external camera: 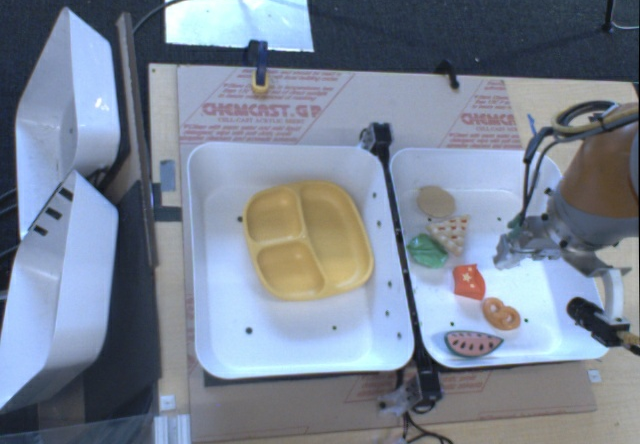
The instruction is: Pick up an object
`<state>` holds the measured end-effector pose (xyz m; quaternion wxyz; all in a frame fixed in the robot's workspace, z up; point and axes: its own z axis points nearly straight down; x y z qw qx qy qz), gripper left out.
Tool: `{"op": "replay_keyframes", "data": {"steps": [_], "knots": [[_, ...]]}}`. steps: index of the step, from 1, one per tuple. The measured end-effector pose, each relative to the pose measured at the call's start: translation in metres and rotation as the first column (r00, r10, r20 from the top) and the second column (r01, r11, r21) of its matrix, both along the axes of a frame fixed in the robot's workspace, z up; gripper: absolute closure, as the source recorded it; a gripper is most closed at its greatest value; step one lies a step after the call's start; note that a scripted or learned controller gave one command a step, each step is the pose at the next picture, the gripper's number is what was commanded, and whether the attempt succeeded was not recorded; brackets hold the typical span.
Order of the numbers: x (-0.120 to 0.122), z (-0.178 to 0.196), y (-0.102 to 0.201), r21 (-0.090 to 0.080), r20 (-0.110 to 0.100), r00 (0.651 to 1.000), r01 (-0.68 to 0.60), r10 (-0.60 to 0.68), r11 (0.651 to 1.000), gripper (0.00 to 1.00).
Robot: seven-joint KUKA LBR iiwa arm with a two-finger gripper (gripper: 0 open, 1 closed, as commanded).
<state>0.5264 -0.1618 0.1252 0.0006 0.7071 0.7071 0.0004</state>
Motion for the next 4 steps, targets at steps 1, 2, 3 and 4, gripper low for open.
{"op": "replay_keyframes", "data": {"steps": [1,2,3,4], "knots": [[-0.009,0.053,-0.004,-0.001,0.003,1.0,0.0,0.0,1.0,1.0],[0.0,0.112,-0.006,-0.001,0.004,1.0,0.0,0.0,1.0,1.0],[0.0,0.134,-0.006,0.0,0.001,1.0,-0.001,0.001,1.0,1.0],[0.015,0.138,0.048,0.001,0.0,1.0,-0.005,0.005,1.0,1.0]]}}
